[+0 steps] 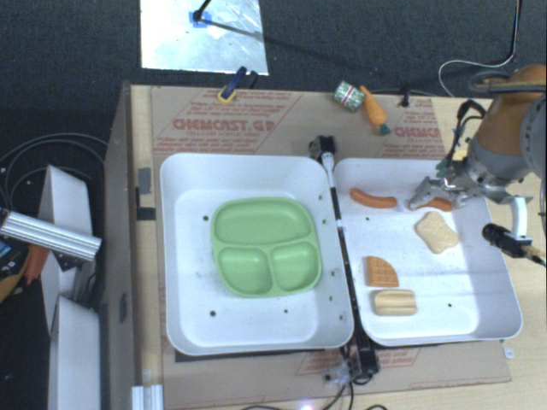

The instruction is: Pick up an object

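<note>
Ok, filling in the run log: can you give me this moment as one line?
hand: low in right bin, over small orange piece | hot dog beside it, untouched | bread pieces lying free | green tray in left bin

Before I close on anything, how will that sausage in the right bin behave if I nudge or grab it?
The sausage looks round and elongated, so a sideways push would probably roll it across the right bin. Its smooth orange skin hints it could slip out of a pinch. It seems small and likely light, probably a toy.
</note>
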`<state>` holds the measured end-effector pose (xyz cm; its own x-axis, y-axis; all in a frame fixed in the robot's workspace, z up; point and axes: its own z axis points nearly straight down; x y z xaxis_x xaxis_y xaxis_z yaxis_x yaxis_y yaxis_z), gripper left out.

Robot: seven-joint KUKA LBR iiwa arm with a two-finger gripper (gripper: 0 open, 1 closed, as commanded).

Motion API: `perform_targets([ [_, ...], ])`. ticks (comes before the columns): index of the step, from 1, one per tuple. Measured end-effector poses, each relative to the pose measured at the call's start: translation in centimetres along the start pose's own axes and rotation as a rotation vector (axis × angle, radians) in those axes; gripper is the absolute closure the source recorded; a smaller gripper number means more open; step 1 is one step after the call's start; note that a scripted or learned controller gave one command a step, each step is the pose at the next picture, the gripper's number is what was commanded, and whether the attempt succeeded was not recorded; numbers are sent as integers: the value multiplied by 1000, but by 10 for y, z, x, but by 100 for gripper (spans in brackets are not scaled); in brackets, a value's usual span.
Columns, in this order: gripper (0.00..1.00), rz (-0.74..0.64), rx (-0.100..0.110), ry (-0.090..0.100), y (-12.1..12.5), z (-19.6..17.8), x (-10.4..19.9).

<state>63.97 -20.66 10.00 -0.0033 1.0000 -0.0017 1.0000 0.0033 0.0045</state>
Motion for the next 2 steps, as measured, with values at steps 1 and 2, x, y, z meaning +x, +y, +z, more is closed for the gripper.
perform_targets([
  [1,0,2,2,0,-25,-3,0],
  [2,0,2,3,1,-42,15,1],
])
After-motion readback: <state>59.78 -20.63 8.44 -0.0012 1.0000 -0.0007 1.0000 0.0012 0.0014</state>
